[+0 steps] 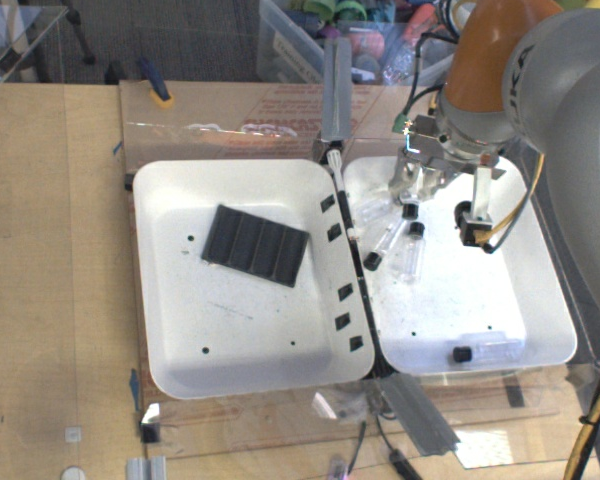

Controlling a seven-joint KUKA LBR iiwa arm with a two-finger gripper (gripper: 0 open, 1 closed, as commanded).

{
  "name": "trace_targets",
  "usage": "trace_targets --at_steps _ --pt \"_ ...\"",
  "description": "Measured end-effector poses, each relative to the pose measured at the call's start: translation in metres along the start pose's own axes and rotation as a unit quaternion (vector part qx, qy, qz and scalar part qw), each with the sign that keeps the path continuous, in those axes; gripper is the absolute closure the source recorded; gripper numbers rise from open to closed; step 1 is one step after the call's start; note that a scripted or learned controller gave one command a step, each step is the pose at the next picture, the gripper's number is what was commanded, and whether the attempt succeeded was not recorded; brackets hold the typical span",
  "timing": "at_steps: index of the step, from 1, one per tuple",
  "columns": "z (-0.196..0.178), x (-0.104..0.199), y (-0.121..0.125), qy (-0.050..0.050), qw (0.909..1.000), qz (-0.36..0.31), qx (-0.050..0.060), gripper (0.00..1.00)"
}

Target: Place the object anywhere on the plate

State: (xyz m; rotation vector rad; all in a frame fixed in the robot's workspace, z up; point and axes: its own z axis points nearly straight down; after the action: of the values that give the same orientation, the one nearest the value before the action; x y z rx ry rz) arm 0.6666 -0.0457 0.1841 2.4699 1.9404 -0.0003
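Note:
A dark grey ribbed rectangular plate point(255, 245) lies flat in the left bin point(170, 358), a little above its middle. My gripper point(414, 194) hangs low over the upper left part of the right bin point(540, 308). Just below it lie two clear tube-like objects with black caps: one point(382, 247) slants toward the divider, the other point(413, 252) points down the bin. The gripper is close above their upper ends, and I cannot make out whether it touches either. Nothing rests on the plate.
A third clear object with a black cap point(480, 351) lies near the right bin's front edge. Black clips point(342, 263) line the divider between the bins. A crate of colourful toys point(380, 8) stands behind the bins.

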Motion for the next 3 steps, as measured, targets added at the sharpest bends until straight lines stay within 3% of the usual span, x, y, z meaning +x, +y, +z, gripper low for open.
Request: trace_targets --at_steps 1,2,3 --pt "-0.01 0.013 -0.003 0.0 0.9976 0.069 0.0 1.0" --pt "0.0 0.006 -0.002 0.0 0.9934 0.114 0.003 1.0" --pt "-0.071 -0.01 -0.025 0.0 0.98 0.199 0.0 1.0"
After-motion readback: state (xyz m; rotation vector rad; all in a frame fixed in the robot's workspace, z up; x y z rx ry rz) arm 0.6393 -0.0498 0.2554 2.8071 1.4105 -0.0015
